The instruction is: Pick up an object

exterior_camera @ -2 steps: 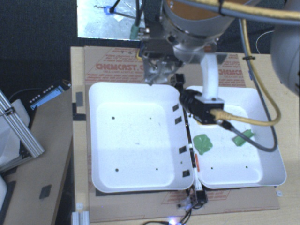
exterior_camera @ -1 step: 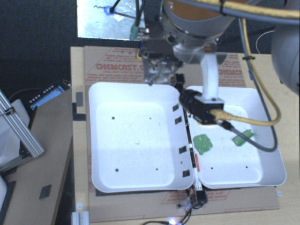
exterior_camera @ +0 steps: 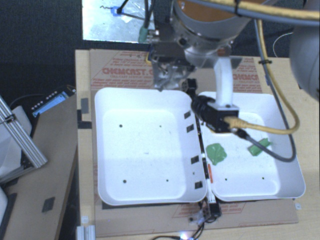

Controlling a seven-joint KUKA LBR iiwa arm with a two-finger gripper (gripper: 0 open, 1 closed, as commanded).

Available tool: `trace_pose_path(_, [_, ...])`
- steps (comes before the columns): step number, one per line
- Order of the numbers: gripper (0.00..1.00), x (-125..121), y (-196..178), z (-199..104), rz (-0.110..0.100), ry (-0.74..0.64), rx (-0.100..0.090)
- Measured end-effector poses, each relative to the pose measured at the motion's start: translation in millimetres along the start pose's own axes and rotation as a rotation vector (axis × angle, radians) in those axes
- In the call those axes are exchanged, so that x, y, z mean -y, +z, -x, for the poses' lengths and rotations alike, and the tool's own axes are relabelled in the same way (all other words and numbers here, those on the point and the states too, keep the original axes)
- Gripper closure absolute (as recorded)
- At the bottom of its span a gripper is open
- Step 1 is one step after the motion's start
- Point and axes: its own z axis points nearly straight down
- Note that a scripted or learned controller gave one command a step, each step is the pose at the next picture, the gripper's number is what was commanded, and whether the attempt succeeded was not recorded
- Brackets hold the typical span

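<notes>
Looking down on the bench, I see two white bins side by side. The arm (exterior_camera: 220, 14) reaches over their far edge, its gripper (exterior_camera: 170, 79) hanging above the left bin's (exterior_camera: 115, 184) back rim; I cannot tell its state. In the right bin (exterior_camera: 285, 184) lie a green piece (exterior_camera: 216, 153) near the divider and a smaller green piece (exterior_camera: 259, 147) just beyond it.

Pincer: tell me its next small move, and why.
Probably swing toward the right bin and come down over the larger green piece. The pincer hangs above the far rim of the left bin, while both green pieces, the smaller included, lie in the right one.
</notes>
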Motion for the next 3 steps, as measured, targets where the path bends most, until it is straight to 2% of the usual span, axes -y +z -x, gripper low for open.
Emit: trace_pose_path(3, [1.0,0.0,0.0,0.0,0.0,0.0,0.0])
